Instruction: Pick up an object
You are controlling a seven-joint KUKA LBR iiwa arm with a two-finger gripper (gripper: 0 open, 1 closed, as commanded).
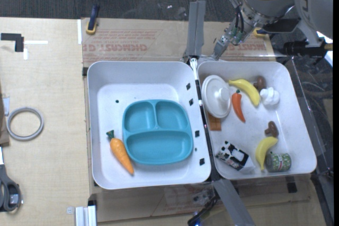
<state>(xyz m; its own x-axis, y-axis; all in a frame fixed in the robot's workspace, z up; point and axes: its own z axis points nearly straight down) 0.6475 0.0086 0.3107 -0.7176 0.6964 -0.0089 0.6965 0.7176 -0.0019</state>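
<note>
My gripper (222, 47) hangs above the far rim of the right bin (296, 92), near its left corner, with nothing visibly in it. In that bin lie a white round lid (216, 95), a yellow banana (247, 90), a red chili pepper (238, 107), a second banana (264, 149), a green can (278, 162) and a black-and-white toy (233, 156). The left bin (100, 114) holds a blue divided plate (157, 131) and an orange carrot (121, 153).
A small brown piece (271, 128), a white lump (269, 96) and a dark brown piece (259, 82) also lie in the right bin. A grey post (195, 29) stands behind the bins' shared wall. A roll of tape (24, 123) rests on the bench at left.
</note>
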